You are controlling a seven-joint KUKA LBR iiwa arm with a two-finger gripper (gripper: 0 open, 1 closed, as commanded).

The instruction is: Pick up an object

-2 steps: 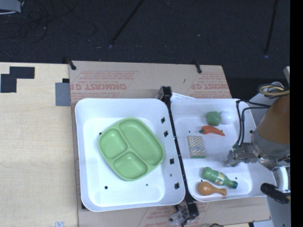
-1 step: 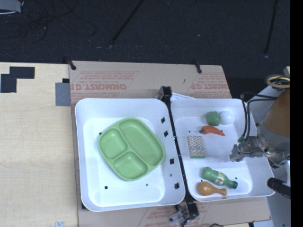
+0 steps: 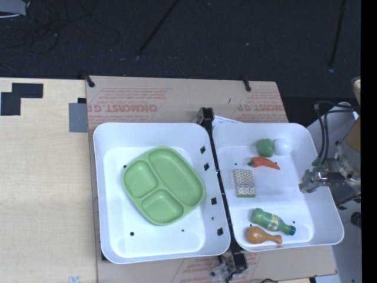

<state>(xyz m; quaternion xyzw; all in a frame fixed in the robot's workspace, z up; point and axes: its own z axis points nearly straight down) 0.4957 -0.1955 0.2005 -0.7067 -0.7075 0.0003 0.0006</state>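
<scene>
The right bin holds several small objects. A green ball and a white ball lie at its far end. A red-orange chili pepper lies just in front of them. A patterned rectangular block sits near the bin's left wall. At the near end lie a green bottle and an orange gourd-shaped toy. My gripper hangs over the bin's right rim, apart from every object, with nothing visible between its fingers.
The left bin holds a green three-compartment plate. A black divider runs between the two bins. Cardboard lies under both bins. The arm and its cables crowd the right edge.
</scene>
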